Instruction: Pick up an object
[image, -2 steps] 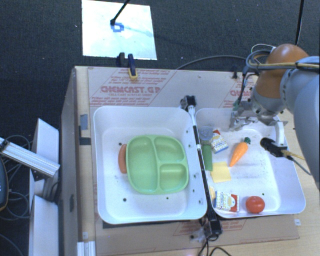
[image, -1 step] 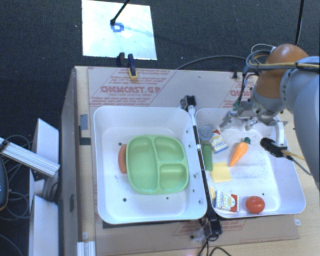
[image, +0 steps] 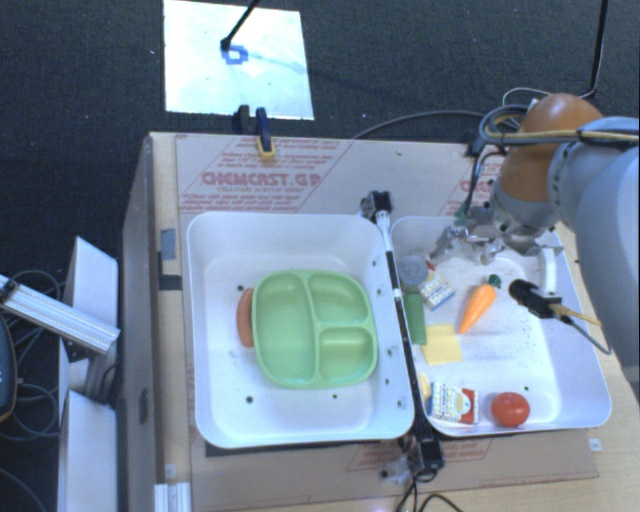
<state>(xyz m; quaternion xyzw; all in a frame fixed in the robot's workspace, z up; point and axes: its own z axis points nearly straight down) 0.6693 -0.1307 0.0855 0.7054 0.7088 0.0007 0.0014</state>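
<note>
dark carpet floor (image: 80, 90), pale floor sheet (image: 240, 75)

Grey arm (image: 600, 190) comes in from the right edge, upper part of view. Orange band (image: 545, 150) sits above the wrist, wrist bent downward-left. Gripper (image: 462, 240) hangs at the arm's left end, pointing left and down, metal parts blurred.

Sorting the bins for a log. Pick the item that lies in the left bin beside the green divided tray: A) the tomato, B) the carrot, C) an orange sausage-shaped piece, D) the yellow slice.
C: the orange sausage-shaped piece sits against the green tray's left edge in the left bin.
</note>
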